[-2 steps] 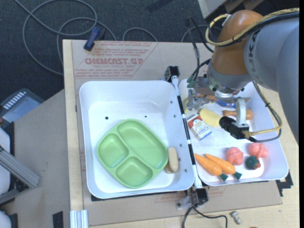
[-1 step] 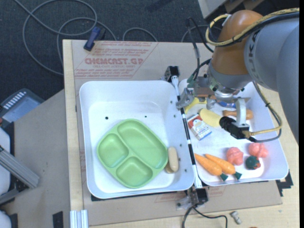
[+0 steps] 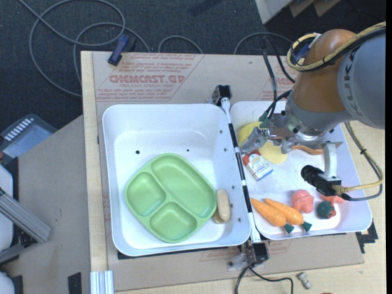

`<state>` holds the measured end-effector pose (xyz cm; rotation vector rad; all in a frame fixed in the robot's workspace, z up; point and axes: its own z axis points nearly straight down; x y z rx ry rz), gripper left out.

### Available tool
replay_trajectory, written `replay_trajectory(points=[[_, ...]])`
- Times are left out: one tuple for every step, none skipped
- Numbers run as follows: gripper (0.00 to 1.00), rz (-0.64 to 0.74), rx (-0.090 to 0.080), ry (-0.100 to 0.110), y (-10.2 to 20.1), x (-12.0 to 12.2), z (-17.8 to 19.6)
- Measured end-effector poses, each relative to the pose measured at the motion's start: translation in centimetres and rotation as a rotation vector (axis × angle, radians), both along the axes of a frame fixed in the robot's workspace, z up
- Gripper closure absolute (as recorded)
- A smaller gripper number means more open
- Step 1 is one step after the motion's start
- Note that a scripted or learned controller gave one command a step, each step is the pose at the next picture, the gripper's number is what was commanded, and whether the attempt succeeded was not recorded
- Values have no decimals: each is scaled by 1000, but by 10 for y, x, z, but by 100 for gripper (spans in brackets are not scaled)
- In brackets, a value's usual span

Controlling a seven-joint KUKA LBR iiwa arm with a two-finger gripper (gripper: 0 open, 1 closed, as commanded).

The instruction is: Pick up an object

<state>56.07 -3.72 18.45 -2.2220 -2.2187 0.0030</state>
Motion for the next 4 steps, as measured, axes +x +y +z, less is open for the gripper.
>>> replay_trajectory(points=[[0, 3, -1, -5, 8, 67, 3], [0, 0, 0, -1, -9, -9, 4], [0, 3, 0, -4, 25, 50, 0], [0, 0, 0, -1, -24, -12, 0]])
